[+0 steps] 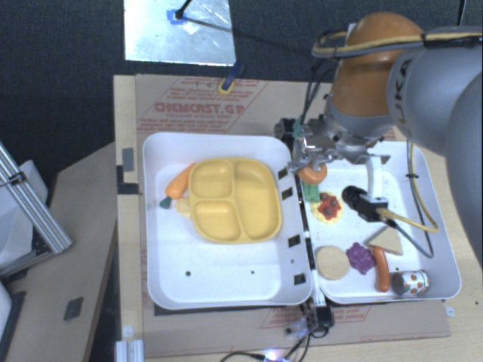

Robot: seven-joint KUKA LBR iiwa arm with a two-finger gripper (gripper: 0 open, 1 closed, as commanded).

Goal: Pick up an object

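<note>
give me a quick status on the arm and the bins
Gripper low over right bin's far left corner, by an orange toy. No grasp confirmed. Pizza slice, cookie, grapes close by; yellow tray in left bin.

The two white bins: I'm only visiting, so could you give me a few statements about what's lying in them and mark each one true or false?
1. The yellow divided plate lies in the left bin. True.
2. The toy carrot lies in the right bin. False: it lies in the left bin, against the plate's left edge.
3. The purple grapes sit between the round cracker and the sausage. True.
4. The small can stands upright in the middle of the left bin. False: it lies on its side in the right bin's near right corner.
5. The gripper hangs over the orange toy by the wall between the bins. True.
</note>
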